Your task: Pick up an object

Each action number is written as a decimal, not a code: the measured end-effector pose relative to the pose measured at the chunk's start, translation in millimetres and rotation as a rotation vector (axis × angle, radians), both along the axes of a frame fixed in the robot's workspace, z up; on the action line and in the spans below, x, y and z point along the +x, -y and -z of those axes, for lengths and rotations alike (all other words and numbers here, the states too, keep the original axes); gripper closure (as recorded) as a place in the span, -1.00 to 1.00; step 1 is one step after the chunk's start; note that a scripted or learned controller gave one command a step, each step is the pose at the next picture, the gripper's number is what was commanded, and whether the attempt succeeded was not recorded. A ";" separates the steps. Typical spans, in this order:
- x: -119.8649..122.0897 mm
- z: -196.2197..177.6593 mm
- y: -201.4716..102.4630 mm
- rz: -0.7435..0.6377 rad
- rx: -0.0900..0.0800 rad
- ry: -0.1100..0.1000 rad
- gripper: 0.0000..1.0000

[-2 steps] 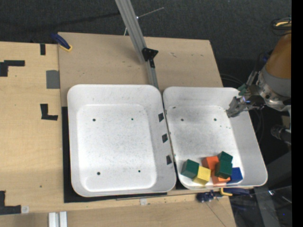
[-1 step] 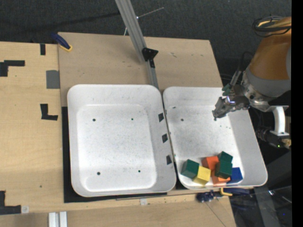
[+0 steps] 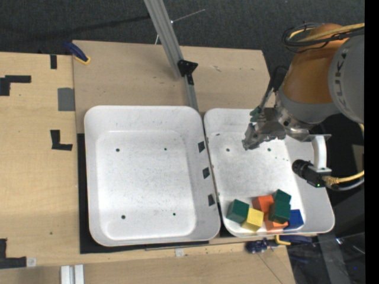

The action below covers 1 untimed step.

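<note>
Gripper [image 3: 256,136], finger state not discernible, hangs over the right bin's [image 3: 308,185] far end; the block cluster [image 3: 266,212] lies well apart toward the near edge, green, yellow, orange, blue bunched together.

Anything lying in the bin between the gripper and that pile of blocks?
No. In the camera view, bare white floor of the right bin separates the gripper from the pile of blocks clustered at the near edge.

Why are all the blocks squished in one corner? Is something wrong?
Nothing looks broken or spilled. The blocks are just heaped in the near corner of the right bin, some tilted against each other. The pincer hangs over that bin's far end, away from them.
</note>
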<state>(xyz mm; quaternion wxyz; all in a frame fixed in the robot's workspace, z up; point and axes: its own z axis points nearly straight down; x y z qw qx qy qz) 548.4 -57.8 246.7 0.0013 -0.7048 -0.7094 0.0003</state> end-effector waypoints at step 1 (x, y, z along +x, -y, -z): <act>-6.3 -5.2 -52.4 -0.001 0.001 0.001 1.00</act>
